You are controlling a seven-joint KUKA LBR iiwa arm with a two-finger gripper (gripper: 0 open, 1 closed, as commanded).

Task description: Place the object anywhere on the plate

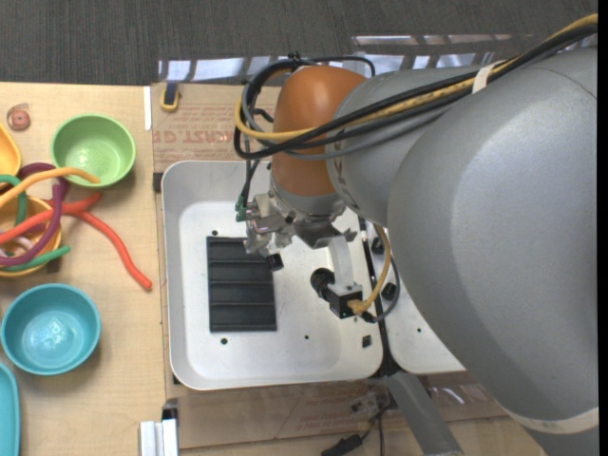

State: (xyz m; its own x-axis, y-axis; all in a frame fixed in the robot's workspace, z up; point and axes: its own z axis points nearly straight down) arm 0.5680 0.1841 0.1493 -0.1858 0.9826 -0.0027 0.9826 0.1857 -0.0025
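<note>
Black ribbed slab (242, 283) in white bin (185, 350): apparently rigid, light (grasp across narrow edges); tool (261, 240) above, grip state indiscernible.

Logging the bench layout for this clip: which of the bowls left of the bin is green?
The green bowl, the upper one, beside the coloured cords. The lower bowl is teal.

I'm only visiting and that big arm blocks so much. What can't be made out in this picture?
- Right bin: mostly hidden under the arm.
- Tool: its tips are blurred into clutter, so any object there is unclear.
- Plate: none made out; the bin's dark slab may be it.
- Teal bowl and noodles: cut by the left edge.
</note>
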